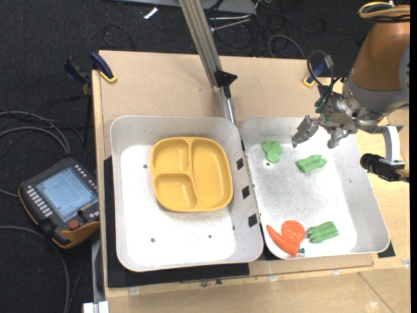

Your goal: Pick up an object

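The gripper [320, 135] hovers over the far part of the right bin [365, 194], its two fingers spread apart with nothing between them. The closest candidate is a green toy piece [311, 163] lying on the bin floor just nearer the camera than the fingertips and a touch left of them; its long axis runs roughly left to right with a slight tilt, so a short descent toward the near side looks like what the pick calls for. A second, rounder green piece [272, 151] sits further left, near the bin's inner wall. Well apart, at the near end, lie an orange-red piece [289, 235] and another green piece [323, 231], just beside each other. All look like smooth moulded plastic. The left bin [130, 175] holds a glossy yellow divided plate [193, 173].
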`<control>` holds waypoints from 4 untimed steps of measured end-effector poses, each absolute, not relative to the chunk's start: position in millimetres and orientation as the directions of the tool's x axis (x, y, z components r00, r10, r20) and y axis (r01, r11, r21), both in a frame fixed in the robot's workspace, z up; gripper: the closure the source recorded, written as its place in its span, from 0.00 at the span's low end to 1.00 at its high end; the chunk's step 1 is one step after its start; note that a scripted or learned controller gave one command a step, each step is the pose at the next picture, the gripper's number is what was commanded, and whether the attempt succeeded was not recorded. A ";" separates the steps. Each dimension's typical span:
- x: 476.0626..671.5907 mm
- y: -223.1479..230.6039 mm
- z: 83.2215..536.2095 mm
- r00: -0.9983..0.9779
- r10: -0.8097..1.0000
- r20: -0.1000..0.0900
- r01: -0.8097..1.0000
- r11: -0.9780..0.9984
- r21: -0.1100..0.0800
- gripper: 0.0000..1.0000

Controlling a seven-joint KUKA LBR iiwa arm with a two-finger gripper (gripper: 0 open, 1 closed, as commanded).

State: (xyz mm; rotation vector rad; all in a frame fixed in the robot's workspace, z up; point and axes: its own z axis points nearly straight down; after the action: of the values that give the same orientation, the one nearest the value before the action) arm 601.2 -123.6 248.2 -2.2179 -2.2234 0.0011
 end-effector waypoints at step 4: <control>583.2 -127.6 93.8 0.000 1.000 0.000 1.000 0.000 -0.003 0.00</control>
State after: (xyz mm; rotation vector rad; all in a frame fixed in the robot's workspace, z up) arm 583.2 -127.6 93.8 -2.2195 -2.2198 0.0036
